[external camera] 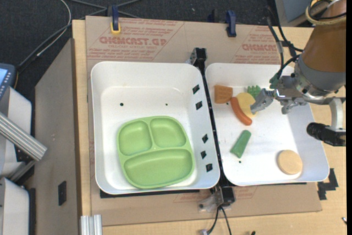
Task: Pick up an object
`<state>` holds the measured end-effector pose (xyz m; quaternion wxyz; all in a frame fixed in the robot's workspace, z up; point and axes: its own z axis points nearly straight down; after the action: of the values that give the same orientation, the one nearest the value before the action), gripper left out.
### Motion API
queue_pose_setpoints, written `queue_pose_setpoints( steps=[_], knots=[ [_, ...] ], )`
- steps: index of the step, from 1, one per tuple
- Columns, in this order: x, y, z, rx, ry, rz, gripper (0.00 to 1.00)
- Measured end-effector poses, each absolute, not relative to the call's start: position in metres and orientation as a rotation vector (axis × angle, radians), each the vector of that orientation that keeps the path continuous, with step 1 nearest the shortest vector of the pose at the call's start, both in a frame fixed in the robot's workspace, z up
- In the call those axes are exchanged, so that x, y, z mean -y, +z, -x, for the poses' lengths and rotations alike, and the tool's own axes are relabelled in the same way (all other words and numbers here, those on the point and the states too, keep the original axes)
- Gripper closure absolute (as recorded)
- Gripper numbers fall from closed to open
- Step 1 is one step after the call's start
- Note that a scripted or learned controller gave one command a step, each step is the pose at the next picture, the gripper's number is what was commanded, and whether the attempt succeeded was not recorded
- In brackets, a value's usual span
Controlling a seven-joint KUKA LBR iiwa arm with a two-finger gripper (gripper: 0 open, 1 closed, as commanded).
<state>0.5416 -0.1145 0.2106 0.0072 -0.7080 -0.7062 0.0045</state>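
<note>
My gripper [273, 104] hangs over the upper middle of the right bin [308, 173], below the grey and orange arm. It stands open, with bare bin floor between its fingers. Its left finger [258, 104] is right beside a yellow piece [245, 100] that lies against an orange-red carrot-like piece [241, 113]. A brown block [223, 94] lies left of these, and a green spiky piece [253, 89] sits just above them. Lower down rest a green stick [240, 143] and a tan round disc [289, 162].
The left bin [104, 118] holds a green divided plate [155, 150] in its lower half. A black divider [204, 113] runs between the bins. Cables trail off the arm at right, and a black fitting [324, 134] juts over the right bin's edge.
</note>
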Motion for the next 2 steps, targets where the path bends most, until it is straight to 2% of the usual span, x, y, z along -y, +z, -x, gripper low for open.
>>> queue_pose_setpoints(
  steps=[1,2],
  knots=[
    [0.114,0.218,-0.544,2.220,0.000,2.219,0.00],
    [0.111,0.156,-0.540,2.215,0.005,2.217,0.00]
  ],
)
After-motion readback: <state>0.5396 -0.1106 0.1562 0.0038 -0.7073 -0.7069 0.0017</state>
